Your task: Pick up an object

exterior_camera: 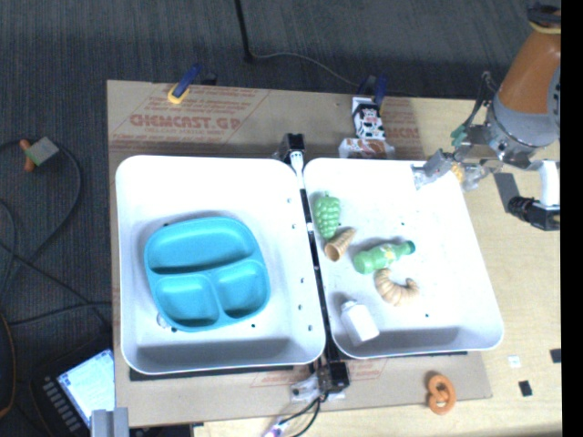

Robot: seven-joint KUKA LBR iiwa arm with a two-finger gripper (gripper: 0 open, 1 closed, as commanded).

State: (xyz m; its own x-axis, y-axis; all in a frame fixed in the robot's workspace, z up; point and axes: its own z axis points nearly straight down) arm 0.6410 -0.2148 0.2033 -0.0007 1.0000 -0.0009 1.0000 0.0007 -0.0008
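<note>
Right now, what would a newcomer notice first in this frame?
The big blue divided tray dominates the left bin. In the right bin lie small items: a green bottle, a white bottle and a croissant. The arm's hand hovers at that bin's upper right corner.

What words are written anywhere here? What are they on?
"GIGACAST GP" is my best reading of the faded red print on the cardboard under the bins; the letters are blurry.
The small carton behind the right bin has a picture, but its print is too small to read.
</note>
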